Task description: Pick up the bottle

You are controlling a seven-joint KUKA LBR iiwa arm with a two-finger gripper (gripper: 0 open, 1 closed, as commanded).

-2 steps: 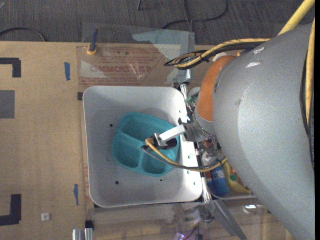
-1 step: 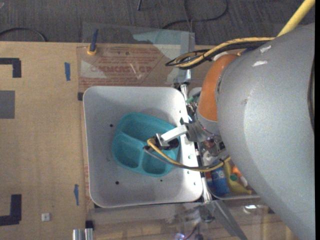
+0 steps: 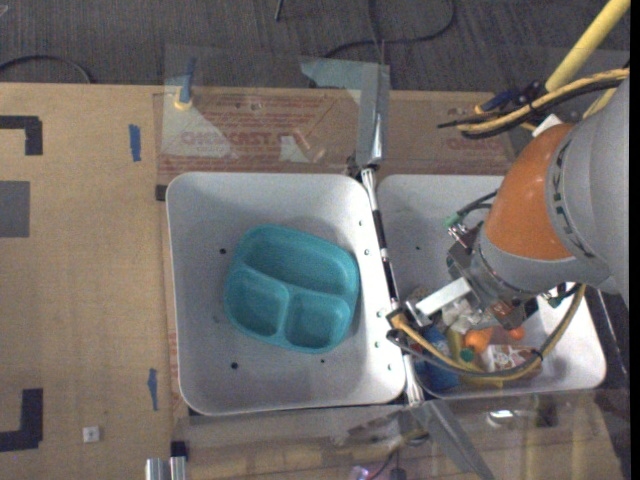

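While the arm's wrist covers the right bin [image 3: 590, 363], gripper [image 3: 470, 333] state: cannot tell. Bottle not clearly identifiable; small cluttered items [image 3: 480, 343] sit beneath. Teal tray [image 3: 290, 288] fills left bin [image 3: 190, 268]. Likely light, slippery; grasp mid-body.

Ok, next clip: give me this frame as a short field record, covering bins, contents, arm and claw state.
left bin: holds a teal divided plate, lying flat near the middle
right bin: small items heaped at its near end, partly hidden under the arm
arm: reaches in from the right, wrist low over the right bin's near end
claw: down among the items; open or shut cannot be told
bottle: not identifiable in the clutter
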